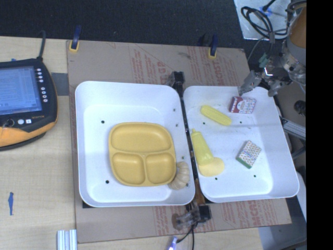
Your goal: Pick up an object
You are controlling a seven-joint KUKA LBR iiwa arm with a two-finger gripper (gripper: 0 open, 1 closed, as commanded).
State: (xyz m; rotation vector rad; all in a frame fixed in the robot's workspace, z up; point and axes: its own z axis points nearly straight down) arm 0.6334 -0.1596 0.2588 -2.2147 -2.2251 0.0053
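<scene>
My gripper (259, 87) hovers over the far right corner of the right bin (270, 184), its fingers spread open with nothing between them. Just below its left finger (246, 86) lies a small red and white box (242, 105). A short yellow oblong piece (216, 115) rests to the left of that box. A larger yellow bottle-shaped toy (204, 153) lies along the bin's left wall. Toward the right side sits a green and white box (249, 153).
The left bin (91, 139) holds a yellow divided plate (142, 153) and a beige lumpy object (181, 175) in its near right corner. A tablet in an orange case (23, 98) lies on the bench at far left. Cables (260, 17) hang behind the arm.
</scene>
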